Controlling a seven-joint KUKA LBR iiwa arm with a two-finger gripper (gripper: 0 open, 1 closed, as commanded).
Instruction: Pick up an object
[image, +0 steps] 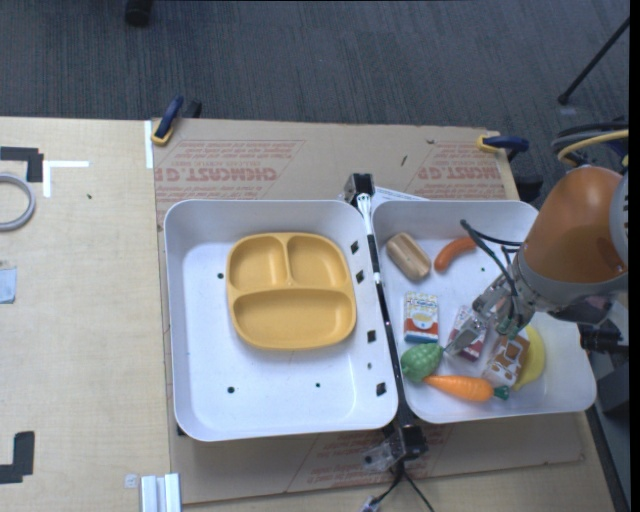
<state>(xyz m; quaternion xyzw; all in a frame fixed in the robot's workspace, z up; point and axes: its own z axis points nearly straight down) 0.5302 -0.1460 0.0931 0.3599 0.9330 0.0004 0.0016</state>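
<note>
The gripper (478, 330) hangs low in the right bin (560, 405), over a red-and-white packet (466, 336) between the carton (421, 316) and the banana (534, 358). Whether it is open or closed cannot be told. A carrot (459, 387) lies just below. The left bin (200, 400) holds a yellow plate (291, 290).

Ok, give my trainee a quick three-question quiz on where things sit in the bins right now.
1. True or false: the yellow divided plate lies in the left bin.
2. Which lies nearest the clips joining the bins: A) bread roll B) banana C) orange sausage?
3. Fill in: the claw hangs over the ____ bin, close above the carrot.

Key: 1 true; 2 A; 3 right.
</note>
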